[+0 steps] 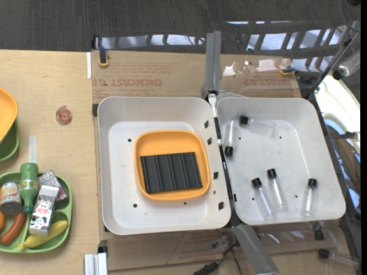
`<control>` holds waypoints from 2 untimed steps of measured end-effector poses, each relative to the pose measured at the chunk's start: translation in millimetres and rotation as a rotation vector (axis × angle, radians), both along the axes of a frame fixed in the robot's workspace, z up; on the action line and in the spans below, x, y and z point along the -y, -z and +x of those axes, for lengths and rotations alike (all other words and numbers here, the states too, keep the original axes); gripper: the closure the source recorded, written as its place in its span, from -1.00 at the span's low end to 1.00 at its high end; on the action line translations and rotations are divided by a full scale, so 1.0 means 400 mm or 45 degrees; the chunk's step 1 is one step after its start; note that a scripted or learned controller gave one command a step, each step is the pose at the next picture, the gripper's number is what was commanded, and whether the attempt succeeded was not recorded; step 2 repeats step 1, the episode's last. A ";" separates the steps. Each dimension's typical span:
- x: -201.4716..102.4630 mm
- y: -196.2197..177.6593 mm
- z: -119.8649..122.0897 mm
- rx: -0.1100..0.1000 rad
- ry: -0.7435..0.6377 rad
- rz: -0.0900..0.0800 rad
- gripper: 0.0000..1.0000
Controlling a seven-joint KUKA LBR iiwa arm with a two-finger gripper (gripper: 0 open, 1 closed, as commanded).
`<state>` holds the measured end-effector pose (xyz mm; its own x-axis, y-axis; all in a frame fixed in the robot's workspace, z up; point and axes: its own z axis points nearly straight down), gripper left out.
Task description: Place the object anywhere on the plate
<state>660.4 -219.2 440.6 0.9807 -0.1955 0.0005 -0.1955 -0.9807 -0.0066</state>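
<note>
An orange, rounded-square plate [172,139] lies in the middle of the left white bin [114,171]. A black ridged rectangular pad [172,172] rests flat on the plate and covers most of its floor. In the right white bin [298,211] lie several clear vials with black caps. One vial [229,137] is against the bin's left wall and another vial [257,122] lies near the back. A pair of vials [269,191] sits at the front middle, with a single vial [309,196] at the front right.
A green tray [57,234] of toy food and bottles stands on the wooden table at the far left, beside an orange bowl [6,116] and a small pink disc [63,115]. Cardboard [149,76] lies under and behind the bins. Metal framing [287,39] runs along the back right.
</note>
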 end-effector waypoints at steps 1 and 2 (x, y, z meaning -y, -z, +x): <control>-0.001 -0.001 0.000 0.002 -0.002 0.000 1.00; -0.001 -0.001 0.000 0.002 -0.002 0.000 1.00</control>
